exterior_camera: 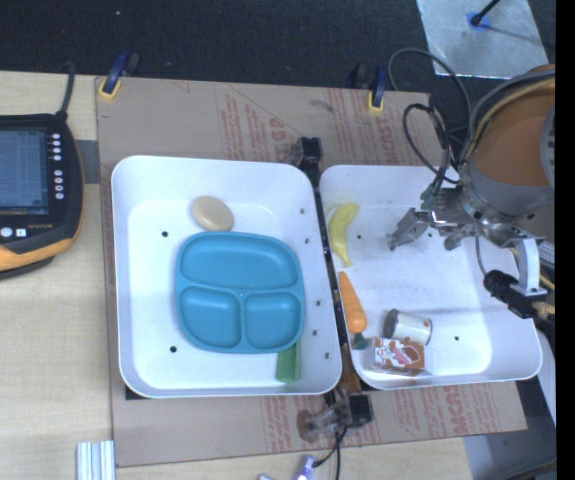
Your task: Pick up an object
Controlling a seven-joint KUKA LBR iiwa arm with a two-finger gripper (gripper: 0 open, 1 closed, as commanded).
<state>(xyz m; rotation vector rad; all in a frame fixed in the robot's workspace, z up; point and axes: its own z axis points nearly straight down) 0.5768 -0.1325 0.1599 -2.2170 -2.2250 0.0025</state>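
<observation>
My gripper [404, 232] hovers over the upper middle of the right bin [467, 268], its fingers slightly apart with nothing between them. A yellow banana [342, 230] lies about a finger's length to its left, by the bin's left wall. An orange carrot [352, 305] lies below the banana. Near the bin's front sit a small tin can [407, 325] on its side and a red-and-white packet [399, 356]. In the left bin [137, 198] are a blue divided plate [239, 290], a beige round object [211, 213] and a green object [287, 365].
The arm's grey and orange body [512, 158] with its cables overhangs the right bin's right side. A control tablet [17, 193] lies left of the bins. Yellow clamps [113, 76] hold the cardboard sheet under the bins.
</observation>
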